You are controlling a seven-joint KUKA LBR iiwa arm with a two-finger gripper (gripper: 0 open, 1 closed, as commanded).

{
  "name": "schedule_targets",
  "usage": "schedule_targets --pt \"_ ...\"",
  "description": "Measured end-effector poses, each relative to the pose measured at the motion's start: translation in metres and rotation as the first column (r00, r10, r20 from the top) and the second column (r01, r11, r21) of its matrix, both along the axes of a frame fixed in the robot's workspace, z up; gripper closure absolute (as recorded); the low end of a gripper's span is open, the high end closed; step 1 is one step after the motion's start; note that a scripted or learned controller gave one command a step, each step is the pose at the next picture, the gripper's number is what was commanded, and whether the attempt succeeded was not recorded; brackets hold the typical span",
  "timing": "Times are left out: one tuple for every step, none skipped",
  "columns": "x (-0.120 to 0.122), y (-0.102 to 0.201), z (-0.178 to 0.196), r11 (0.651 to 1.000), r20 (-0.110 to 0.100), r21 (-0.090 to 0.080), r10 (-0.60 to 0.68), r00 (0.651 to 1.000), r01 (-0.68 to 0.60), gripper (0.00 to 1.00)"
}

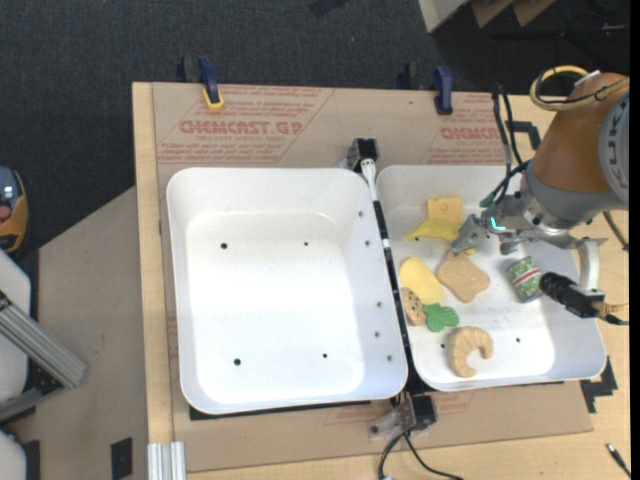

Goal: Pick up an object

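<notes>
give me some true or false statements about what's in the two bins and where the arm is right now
1. All the food items lie in the right bin. True.
2. The croissant sits at the far edge of its bin, next to the blue clamps. False: it lies near the front edge, below the green piece.
3. The gripper is over the right bin, near the slice of bread. True.
4. The green can stands in the left bin. False: it lies in the right bin, right of the bread.
5. The arm reaches over the left bin. False: it is above the right bin.
</notes>
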State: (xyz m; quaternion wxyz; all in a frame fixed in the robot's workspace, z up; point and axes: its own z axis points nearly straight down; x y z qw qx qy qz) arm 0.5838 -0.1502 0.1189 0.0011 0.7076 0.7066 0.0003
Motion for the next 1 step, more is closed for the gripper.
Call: schedule_targets --pt "0.0486 0.0204 -0.0358 1.0 0.001 0.0 0.006 1.0 -0.006 0.0"
